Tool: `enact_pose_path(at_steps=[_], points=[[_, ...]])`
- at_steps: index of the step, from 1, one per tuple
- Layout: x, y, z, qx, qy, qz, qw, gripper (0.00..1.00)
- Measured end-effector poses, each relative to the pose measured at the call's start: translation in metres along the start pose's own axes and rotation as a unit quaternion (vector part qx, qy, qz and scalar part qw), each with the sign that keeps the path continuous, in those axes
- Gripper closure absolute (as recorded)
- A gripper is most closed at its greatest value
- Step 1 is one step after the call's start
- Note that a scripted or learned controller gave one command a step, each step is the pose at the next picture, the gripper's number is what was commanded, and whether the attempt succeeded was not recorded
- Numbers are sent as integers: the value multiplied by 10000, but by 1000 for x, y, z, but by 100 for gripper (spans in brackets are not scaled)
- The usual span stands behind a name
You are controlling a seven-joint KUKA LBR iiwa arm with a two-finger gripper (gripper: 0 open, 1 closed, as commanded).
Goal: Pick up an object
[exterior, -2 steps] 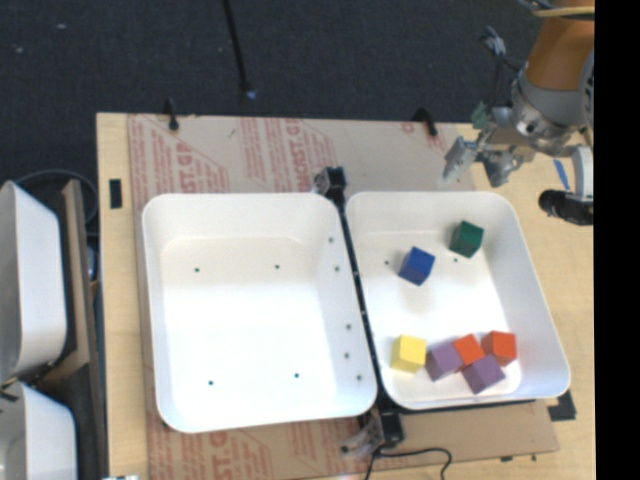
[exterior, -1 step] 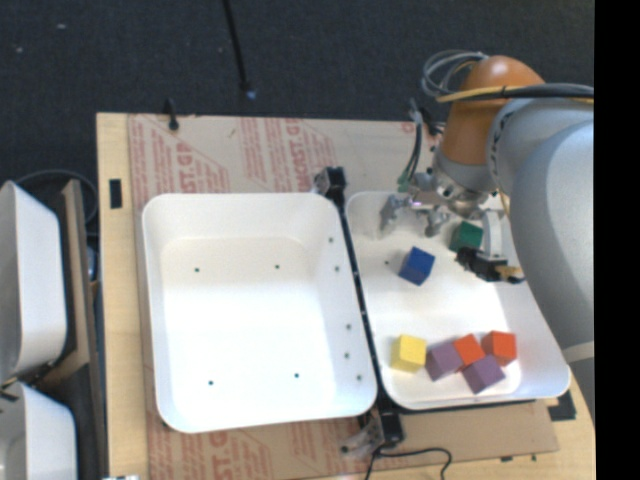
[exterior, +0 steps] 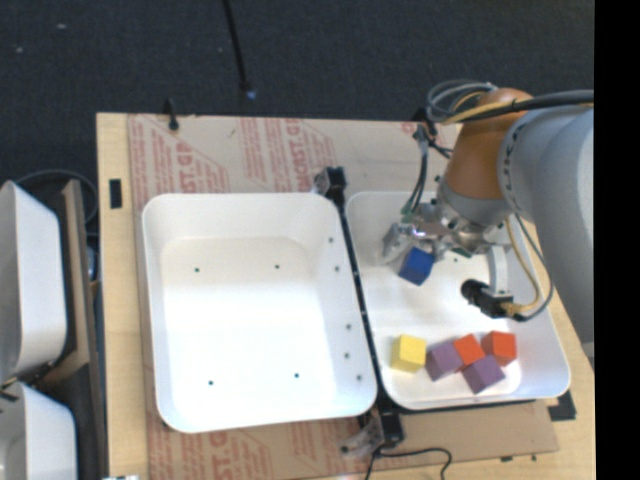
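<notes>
Blue cube (exterior: 416, 265) is sitting tilted in the right bin (exterior: 545, 383), just under my gripper (exterior: 424, 240); whether my gripper is gripping it, I cannot tell. It is looking light and rigid, best pinched across opposite flat faces.

One fixed camera looks down at a slant (from above) on both bins (exterior: 250, 213).

The arm (exterior: 540, 158) hides the right bin's (exterior: 540, 383) far right corner, and is itself cut off at the picture's right edge; the gripper (exterior: 420, 243) covers the top of the blue cube (exterior: 415, 267); its fingers are too small and blurred to make out; white containers (exterior: 30, 268) run off the left edge.
</notes>
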State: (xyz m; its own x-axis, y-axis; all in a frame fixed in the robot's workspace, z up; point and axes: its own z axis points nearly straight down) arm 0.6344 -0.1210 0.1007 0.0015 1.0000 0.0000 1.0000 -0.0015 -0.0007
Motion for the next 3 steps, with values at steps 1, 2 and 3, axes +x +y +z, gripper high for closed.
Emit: enact_pose_path(at_steps=[1, 2, 3], points=[[19, -34, 0, -3, 0, -4, 10000, 0], [12, 16, 0, -13, -2, -8, 10000, 0], [18, -17, 0, -4, -2, -1, 10000, 0]])
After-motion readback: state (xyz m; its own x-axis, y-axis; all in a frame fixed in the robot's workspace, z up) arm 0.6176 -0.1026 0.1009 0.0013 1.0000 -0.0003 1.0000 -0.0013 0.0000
